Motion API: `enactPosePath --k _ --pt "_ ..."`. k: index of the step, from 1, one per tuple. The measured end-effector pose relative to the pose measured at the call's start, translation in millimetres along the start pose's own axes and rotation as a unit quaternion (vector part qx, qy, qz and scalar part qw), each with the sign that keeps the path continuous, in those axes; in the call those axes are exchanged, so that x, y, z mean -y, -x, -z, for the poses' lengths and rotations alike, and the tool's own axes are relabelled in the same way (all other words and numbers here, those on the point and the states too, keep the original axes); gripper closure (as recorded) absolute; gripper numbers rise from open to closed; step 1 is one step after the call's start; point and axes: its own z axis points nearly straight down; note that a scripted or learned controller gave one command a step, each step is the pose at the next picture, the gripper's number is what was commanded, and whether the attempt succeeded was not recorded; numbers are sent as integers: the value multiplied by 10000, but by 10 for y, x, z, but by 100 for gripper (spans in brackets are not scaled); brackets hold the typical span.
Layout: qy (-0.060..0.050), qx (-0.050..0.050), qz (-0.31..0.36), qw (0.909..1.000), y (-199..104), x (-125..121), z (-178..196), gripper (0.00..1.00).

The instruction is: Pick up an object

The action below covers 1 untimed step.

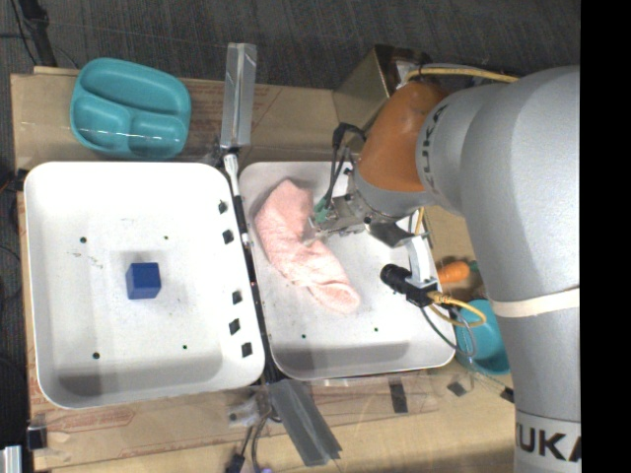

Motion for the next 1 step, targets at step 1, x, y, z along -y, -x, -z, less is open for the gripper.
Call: enactPosePath --k 1 --pt "-35 -7 -236 9997 -917 -193 865 100"
